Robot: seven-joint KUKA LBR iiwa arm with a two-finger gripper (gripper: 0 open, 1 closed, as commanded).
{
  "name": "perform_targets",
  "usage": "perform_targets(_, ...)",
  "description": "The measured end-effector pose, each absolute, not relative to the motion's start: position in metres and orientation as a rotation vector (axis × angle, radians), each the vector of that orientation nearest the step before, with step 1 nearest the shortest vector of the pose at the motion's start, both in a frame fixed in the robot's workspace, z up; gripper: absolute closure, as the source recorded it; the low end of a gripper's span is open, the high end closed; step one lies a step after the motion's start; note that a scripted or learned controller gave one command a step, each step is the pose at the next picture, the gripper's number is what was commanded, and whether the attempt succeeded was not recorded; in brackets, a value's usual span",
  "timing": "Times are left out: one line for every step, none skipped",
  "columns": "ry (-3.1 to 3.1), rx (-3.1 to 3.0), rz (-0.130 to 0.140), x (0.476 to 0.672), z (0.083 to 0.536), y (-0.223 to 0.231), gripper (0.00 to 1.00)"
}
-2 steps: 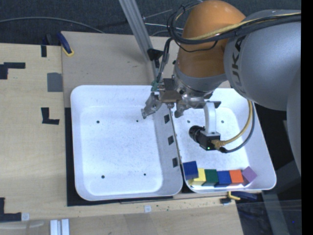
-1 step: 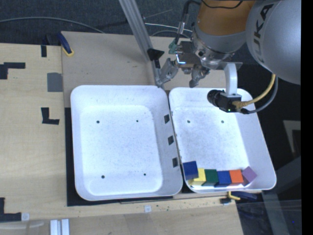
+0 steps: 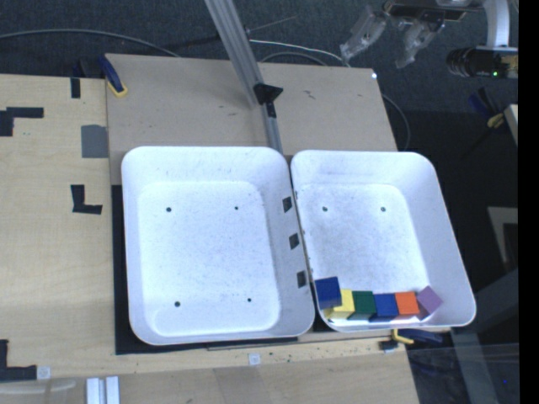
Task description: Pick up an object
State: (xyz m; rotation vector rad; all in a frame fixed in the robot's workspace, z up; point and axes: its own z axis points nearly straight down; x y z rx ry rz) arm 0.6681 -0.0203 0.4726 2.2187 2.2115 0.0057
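Nearest the camera, a row of small blocks lies along the near wall of the right bin [image 3: 421, 175]: a blue block [image 3: 327, 290] sitting on or against a yellow block [image 3: 341, 308], then a green block [image 3: 363, 302], a second blue block [image 3: 386, 305], an orange block [image 3: 406, 303] and a purple block [image 3: 429, 299] at the corner. They sit touching one another, pressed against the bin's near edge (the yellow one is mostly hidden under its blue neighbour). Just outside that edge a blue-and-yellow clamp [image 3: 413, 337] grips the bench. The left bin [image 3: 135, 225] stands beside the right one, their rims touching. A grey metal pole [image 3: 238, 45] slants up from between the bins at the far side. The gripper [image 3: 389, 42] hangs high at the top right, beyond the bench and well apart from the blocks; its two pale fingers [image 3: 360, 34] are spread apart with nothing between them.
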Motion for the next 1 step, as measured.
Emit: perform_targets(2.230,2.222,-0.012,0.6801,0.2808,0.0515,0.00)
